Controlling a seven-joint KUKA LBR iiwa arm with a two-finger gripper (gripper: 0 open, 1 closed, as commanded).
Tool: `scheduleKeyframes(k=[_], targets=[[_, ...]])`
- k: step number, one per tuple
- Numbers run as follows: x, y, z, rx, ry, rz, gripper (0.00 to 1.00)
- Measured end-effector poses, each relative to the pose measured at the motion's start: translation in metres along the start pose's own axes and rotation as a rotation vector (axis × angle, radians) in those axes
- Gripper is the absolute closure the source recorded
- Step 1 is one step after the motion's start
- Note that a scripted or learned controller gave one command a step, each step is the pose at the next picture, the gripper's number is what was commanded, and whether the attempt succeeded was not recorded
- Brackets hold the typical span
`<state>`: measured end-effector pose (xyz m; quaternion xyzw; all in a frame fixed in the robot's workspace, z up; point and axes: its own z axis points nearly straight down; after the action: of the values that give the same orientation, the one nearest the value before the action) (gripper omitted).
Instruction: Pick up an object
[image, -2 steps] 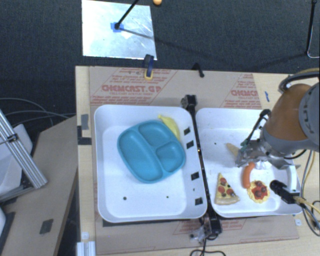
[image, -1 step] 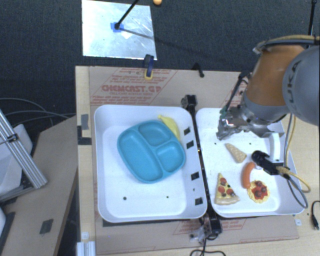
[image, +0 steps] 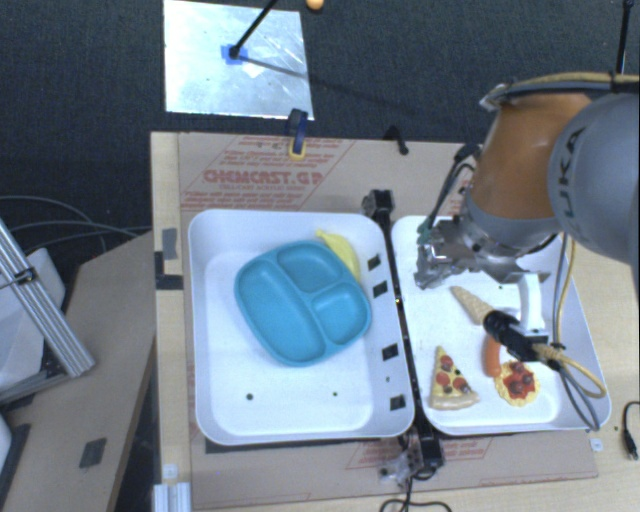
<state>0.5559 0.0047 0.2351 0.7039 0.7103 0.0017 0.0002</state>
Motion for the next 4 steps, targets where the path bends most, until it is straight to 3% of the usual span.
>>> scheduleKeyframes(k=[1, 2, 3, 4], targets=[[-0.003, 0.000, 0.001, 0.001, -0.002, 0.006, 0.00], [-0.003, 0.001, -0.010, -0.002, -0.001, 0.001, 1.00], [0.061, 0.000, -0.132, -0.013, 0.002, -0.003, 1.00], [0.087, 0.044, -0.127, -0.002, -0.001, 0.003, 1.00]])
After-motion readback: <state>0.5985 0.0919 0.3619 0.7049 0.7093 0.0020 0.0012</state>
